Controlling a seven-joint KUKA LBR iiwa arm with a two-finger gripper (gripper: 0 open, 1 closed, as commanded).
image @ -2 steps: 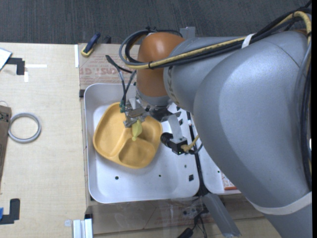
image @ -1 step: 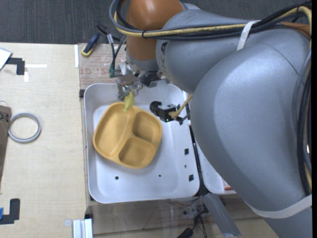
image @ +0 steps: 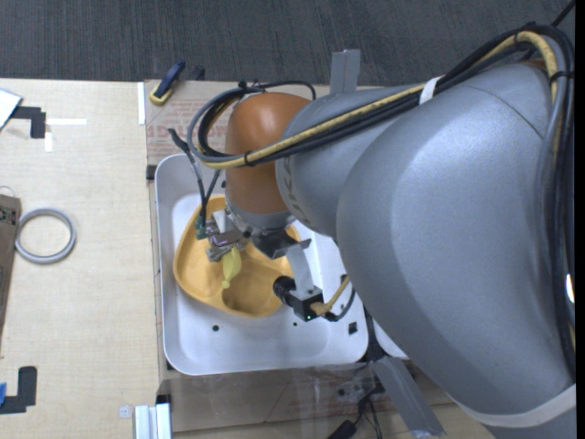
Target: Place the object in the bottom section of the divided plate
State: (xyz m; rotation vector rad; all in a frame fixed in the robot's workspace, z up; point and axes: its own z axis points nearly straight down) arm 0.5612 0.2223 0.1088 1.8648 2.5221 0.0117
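Mostly my own arm [image: 439,208] covered the white bin [image: 183,337] and much of the yellow divided plate [image: 196,263]. My gripper [image: 228,245] hung over the plate, a small yellowish object [image: 230,265] just beneath it, whether grasped I couldn't tell. Bare bin floor lay along the near rim.

A roll of grey tape [image: 43,235] lies flat on the light wooden bench top [image: 91,337], near the left edge. Above it, a black clip [image: 33,121] sits close to a strip of white tape [image: 66,123]. Another black clip [image: 25,387] rests near the lower left corner. At the bench's far edge, a blue and yellow tool [image: 168,80] lies tilted against the dark carpet [image: 274,16].
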